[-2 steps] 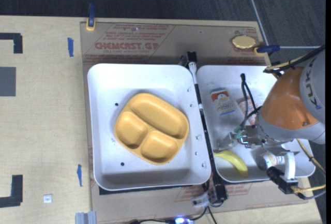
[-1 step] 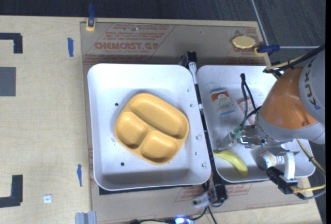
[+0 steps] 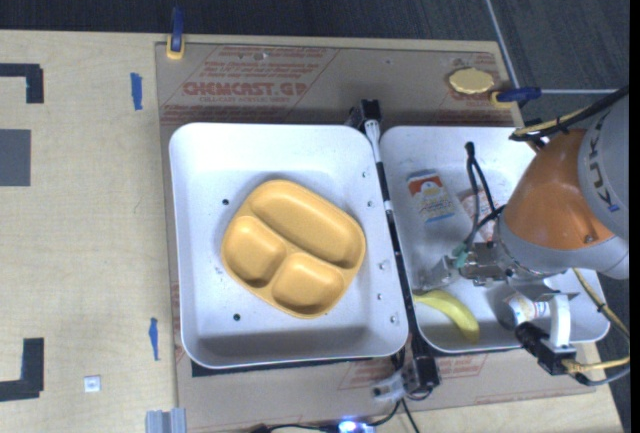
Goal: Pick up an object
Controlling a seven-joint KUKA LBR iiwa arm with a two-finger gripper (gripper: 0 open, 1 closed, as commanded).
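At the near edge of the right bin (image 3: 590, 326) lies a yellow banana (image 3: 450, 311); just above it the gripper (image 3: 462, 266) reaches low, its jaw state impossible to tell; farther back a small white packet (image 3: 432, 198); the left bin (image 3: 200, 221) holds a yellow divided tray (image 3: 292, 247).

The arm (image 3: 590, 191) was grey, with a broad orange band (image 3: 553, 196) above the wrist. Partial dark lettering appeared on the grey casing beside that band. Below the band sat a grey collar, then a metallic wrist assembly with small fittings. Thin black cables (image 3: 477, 183) looped out from the orange band's left side toward the wrist. A white cylindrical part and a black block with a yellowish tag were mounted below the band.
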